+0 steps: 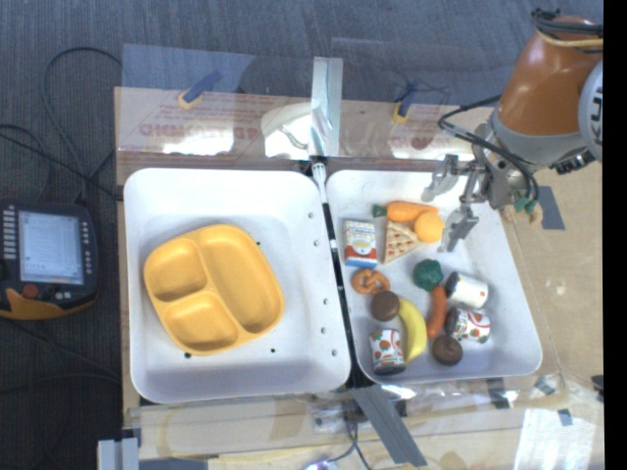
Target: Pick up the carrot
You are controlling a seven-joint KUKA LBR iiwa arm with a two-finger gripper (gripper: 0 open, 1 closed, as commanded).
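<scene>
The right-hand white bin (519,302) is taken as the landmark. The carrot (437,312) is seen lying in this bin, in its lower middle part, slanted, just beside the banana (414,329) and below the green broccoli piece (427,274). A small white can (468,290) is found just to the carrot's right, and a brown round item (448,350) lies just below its lower tip.

The end effector (458,199) is positioned over the bin's upper right area, near the far rim, well apart from the carrot. Its fingers (457,229) are seen spread apart, with nothing held between them; one finger points down toward the orange fruit (428,226), though contact cannot be judged.

Toward the bin's upper left, a small carton (361,242) and a pizza slice (397,242) are placed side by side. A pretzel (369,281) and a printed can (387,350) are located along the bin's left wall.

In the neighbouring white bin (147,360), to the left of the landmark, a yellow divided plate (212,287) is held.
</scene>
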